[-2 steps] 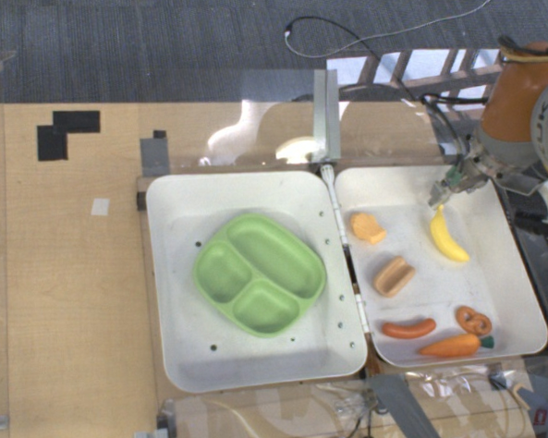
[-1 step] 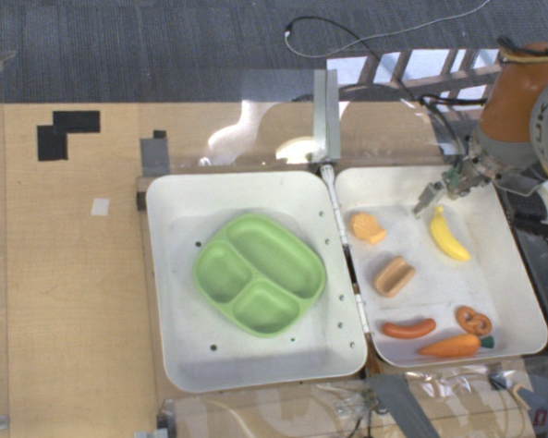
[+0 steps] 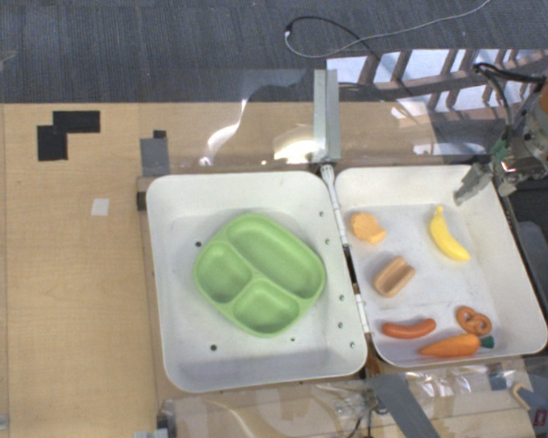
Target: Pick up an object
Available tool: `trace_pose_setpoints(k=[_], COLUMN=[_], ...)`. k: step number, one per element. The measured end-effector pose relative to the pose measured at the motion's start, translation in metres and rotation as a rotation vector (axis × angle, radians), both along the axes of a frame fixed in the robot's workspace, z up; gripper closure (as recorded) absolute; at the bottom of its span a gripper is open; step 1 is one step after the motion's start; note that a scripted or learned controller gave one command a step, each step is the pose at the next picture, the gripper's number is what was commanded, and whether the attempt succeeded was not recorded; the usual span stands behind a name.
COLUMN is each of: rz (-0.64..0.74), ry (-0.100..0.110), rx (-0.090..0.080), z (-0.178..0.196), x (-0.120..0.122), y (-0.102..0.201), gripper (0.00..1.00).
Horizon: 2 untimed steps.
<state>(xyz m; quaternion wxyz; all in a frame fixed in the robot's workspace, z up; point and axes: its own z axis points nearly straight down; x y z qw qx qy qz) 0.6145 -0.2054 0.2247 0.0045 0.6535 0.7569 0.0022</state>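
While nothing sits between its fingers, the gripper [image 3: 480, 180] hangs over the far right corner of the right bin [image 3: 528, 281], and honestly I can't tell whether it's open or closed from this angle.

Starting nearest the camera: at the right bin's 5 o'clock corner lies an orange carrot [image 3: 451, 346] with a green tip, and a small pretzel [image 3: 473, 320] sits just behind it, maybe touching. At about 7 o'clock in that bin there's a red sausage [image 3: 409, 328]. Closer to the bin's middle is a hot dog bun [image 3: 393, 276], tilted a bit. Further back, an orange chunk of something [image 3: 367, 228] sits at 10 o'clock, and a yellow banana [image 3: 446, 235] lies at around 1 o'clock, closest to the gripper but clearly apart from it.

Over in the left bin [image 3: 170, 266] there's a green divided plate [image 3: 260, 273] sitting pretty much dead centre, turned at an angle.

Both bins rest side by side on the wooden worktop [image 3: 66, 300].
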Motion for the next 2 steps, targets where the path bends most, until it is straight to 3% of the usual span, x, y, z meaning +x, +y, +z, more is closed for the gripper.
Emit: trace_pose_setpoints(k=[1,2], rz=[-0.021,-0.027], ry=[0.005,-0.001], rx=[0.002,0.001], z=[-0.061,-0.136], x=[0.008,-0.003], y=[0.044,0.025], gripper=[0.00,0.00])
